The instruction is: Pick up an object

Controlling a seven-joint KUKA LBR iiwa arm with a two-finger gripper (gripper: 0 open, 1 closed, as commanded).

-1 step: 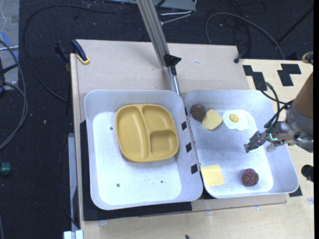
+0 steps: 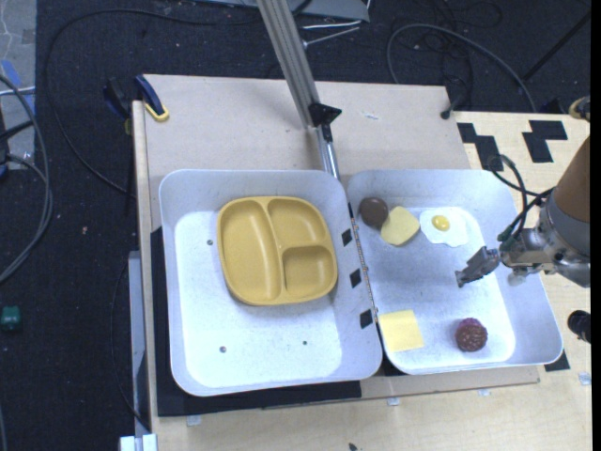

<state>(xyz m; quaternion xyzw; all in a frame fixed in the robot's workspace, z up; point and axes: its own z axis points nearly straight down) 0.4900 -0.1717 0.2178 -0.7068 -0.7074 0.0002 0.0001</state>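
Observation:
The right bin [image 2: 526, 216] holds several toy foods. A fried egg [image 2: 444, 225] lies at the back, with a pale yellow chunk [image 2: 400, 225] and a brown round piece [image 2: 374, 211] to its left. A yellow square slice [image 2: 401, 330] and a dark red ball [image 2: 471, 334] lie near the front. My gripper [image 2: 479, 266] reaches in from the right and hangs over the bin's right half, between the egg and the red ball. Nothing shows in its grasp.
The left bin [image 2: 192, 346] holds a yellow divided plate [image 2: 278, 249]. A slanted metal pole [image 2: 293, 50] crosses the back of the bench and ends near the bins' shared edge. Cables run by the arm at the right.

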